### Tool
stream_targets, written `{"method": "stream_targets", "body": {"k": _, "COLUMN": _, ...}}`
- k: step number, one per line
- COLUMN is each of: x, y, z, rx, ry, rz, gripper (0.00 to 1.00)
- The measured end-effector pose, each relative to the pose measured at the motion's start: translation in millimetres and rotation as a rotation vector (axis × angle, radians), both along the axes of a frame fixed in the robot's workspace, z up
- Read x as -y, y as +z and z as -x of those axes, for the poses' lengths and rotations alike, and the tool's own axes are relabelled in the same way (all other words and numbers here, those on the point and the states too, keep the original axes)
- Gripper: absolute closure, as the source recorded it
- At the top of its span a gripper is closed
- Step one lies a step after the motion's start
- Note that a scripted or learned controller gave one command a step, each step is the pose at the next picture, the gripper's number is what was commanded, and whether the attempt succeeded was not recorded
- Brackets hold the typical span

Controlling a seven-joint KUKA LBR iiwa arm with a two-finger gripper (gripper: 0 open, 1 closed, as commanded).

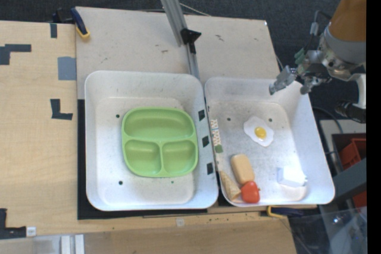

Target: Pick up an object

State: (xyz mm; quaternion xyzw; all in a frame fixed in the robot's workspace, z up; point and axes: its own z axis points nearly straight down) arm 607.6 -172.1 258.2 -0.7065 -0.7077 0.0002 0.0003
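A: Our gripper (290, 81) hung over the far right rim of the right bin (309, 128), at about two o'clock from that bin's middle. We saw its two fingers standing apart, with nothing between them.

B: So we carried nothing. Where were our candidates?

A: All in the right bin. The fried egg toy (259, 131) lay nearest, at roughly seven o'clock from the gripper and near the bin's centre. The bread piece (241, 168) sat further toward six o'clock, with the red tomato (250, 192) touching or just beside its near end. A longer crusty piece (230, 185) lay along the left wall, and a small pale translucent thing (292, 176) rested toward five o'clock near the right wall.

B: And the left bin (95, 146)?

A: It held the green divided plate (159, 141), well apart from us, toward nine o'clock.

B: What did we judge could go wrong?

A: Several things. The egg looked flat, so our fingers might have closed above it or slid off. The bread, tomato and crusty piece were crowded together, so a descent there could have nudged a neighbour or pinched two at once. We also sat close to the bin's rim, and a straight drop risked striking the wall. The pale thing was hard to make out, so we could not judge its grip.
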Motion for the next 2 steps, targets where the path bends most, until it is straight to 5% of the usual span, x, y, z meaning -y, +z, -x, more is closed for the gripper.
{"method": "stream_targets", "body": {"k": 1, "x": 0.0, "y": 0.0, "z": 0.0, "rx": 0.000, "ry": 0.000, "rz": 0.000, "gripper": 0.00}}
{"method": "stream_targets", "body": {"k": 2, "x": 3.1, "y": -44.2, "z": 0.7, "rx": -0.005, "ry": 0.000, "rz": 0.001, "gripper": 0.00}}
